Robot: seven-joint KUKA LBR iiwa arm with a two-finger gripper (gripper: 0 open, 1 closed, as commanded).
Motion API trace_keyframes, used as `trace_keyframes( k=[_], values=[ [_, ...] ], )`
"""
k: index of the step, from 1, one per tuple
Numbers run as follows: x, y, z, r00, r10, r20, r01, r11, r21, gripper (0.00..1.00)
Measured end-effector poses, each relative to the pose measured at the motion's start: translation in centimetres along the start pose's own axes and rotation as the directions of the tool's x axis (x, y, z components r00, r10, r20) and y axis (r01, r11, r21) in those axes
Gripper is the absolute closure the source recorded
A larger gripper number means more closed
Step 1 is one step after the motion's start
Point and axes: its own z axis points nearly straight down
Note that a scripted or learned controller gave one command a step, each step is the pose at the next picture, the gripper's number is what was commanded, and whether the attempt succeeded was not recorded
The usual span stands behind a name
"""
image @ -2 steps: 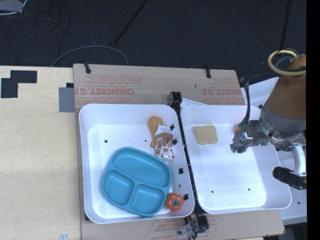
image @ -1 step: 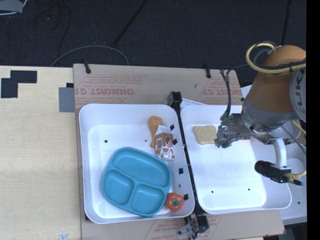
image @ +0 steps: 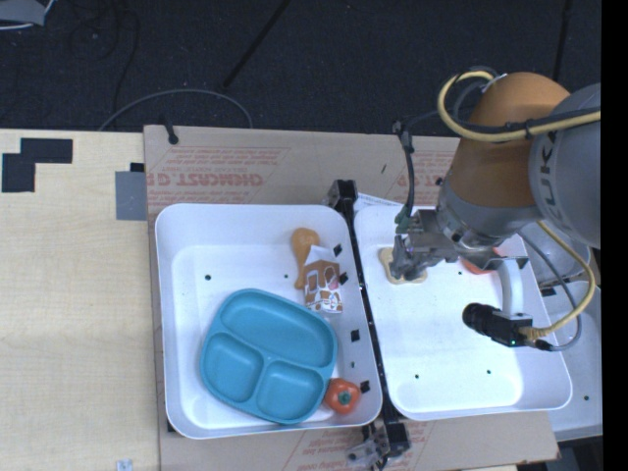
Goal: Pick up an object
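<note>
A red tomato point(image: 342, 396) is seen at the near right corner of the left bin point(image: 182, 263), beside a blue plate point(image: 267, 353). The claw point(image: 402, 261) is placed just over a beige lump point(image: 416, 277) in the far left corner of the right bin point(image: 461, 381). How wide the claw stands cannot be told.

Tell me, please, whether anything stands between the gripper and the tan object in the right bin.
Nothing visible does. The gripper sits directly over the tan object near the far left corner of the right bin; the blue plate lies in the other bin.
</note>
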Motion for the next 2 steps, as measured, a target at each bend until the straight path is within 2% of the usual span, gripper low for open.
trace_keyframes(
  k=[1,2],
  values=[
    [5.1,1.7,1.6,1.0,0.001,0.001,-0.001,1.0,0.001,1.0],
    [10.3,3.5,0.8,1.0,0.001,0.001,-0.001,1.0,-0.001,1.0]
  ],
)
